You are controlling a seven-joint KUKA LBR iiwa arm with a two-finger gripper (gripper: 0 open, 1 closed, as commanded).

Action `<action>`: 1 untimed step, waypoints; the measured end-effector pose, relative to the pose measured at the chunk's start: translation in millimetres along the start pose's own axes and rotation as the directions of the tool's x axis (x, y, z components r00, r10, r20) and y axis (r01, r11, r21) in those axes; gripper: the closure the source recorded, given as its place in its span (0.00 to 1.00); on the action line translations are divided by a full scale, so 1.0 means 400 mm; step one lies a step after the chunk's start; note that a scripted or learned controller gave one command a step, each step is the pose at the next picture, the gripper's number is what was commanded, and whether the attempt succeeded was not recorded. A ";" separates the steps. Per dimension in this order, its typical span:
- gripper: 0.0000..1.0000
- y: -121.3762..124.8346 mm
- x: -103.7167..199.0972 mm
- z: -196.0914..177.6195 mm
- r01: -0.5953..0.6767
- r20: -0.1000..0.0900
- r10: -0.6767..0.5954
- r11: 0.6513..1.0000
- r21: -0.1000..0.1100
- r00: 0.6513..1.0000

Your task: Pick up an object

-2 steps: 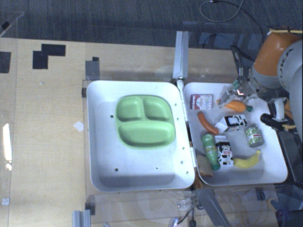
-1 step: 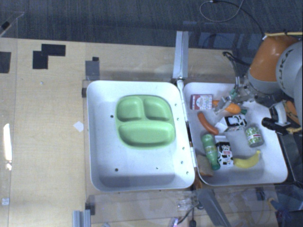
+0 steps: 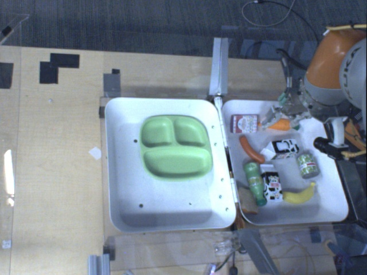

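While the arm point(image 3: 338, 62) enters from the upper right of the frame, its grey body and orange band sit over the far right corner of the right bin point(image 3: 338, 211), and the gripper point(image 3: 289, 109) hangs low over that bin's upper edge, just above an orange carrot-like piece point(image 3: 279, 125). Whether the tool is spread or pressed together cannot be told: the tips blur into the clutter beneath, and nothing is clearly seen pinched between them. Right bin contents, upper to lower: a small maroon-and-white carton point(image 3: 245, 122) at upper left, the orange piece just to its right, a red-orange sausage shape point(image 3: 251, 149) lying diagonally below the carton, a black-and-white packet point(image 3: 282, 148) near centre, a small green-labelled can point(image 3: 308, 165) to the right of it. Lower down, a green bottle point(image 3: 254, 183) lies lengthwise along the left side, touching or just beside a small black-and-white cow-pattern carton point(image 3: 272, 187); a yellow banana point(image 3: 300, 195) lies at lower centre, just right of that carton. Left bin point(image 3: 123, 153), centre of frame: one green divided tray point(image 3: 175, 146) with three compartments, set in the bin's upper middle, apart from all walls. Both bins rest on a light wooden bench point(image 3: 51, 171); black tape marks point(image 3: 57, 66) at upper left of the bench.
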State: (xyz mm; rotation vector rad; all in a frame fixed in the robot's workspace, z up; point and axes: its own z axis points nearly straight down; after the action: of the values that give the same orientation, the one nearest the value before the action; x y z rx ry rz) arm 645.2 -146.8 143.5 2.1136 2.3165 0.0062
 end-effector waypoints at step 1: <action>0.00 -0.016 -0.041 0.138 0.070 0.000 -0.070 0.998 0.000 0.998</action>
State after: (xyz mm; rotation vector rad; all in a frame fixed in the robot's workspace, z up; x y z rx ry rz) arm 640.7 -164.0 88.1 2.0308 2.3890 0.0061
